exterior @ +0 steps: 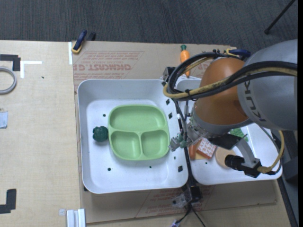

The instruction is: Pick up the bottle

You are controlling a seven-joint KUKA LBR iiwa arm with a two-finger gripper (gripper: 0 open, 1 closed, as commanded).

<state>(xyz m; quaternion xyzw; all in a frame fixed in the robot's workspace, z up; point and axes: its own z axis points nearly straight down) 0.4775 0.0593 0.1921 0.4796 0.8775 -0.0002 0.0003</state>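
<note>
Camera view — cardboard [110, 60] (mirrored print, unreadable).

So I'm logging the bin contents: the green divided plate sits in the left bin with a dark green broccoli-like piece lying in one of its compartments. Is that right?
Not quite. The green divided plate is in the left bin, but the dark green piece lies on the bin floor beside the plate's left edge, not in a compartment. The camera view shows it.

Divided plate [139, 131] in left bin [90, 174], ball [100, 134] touching plate's left.
</note>
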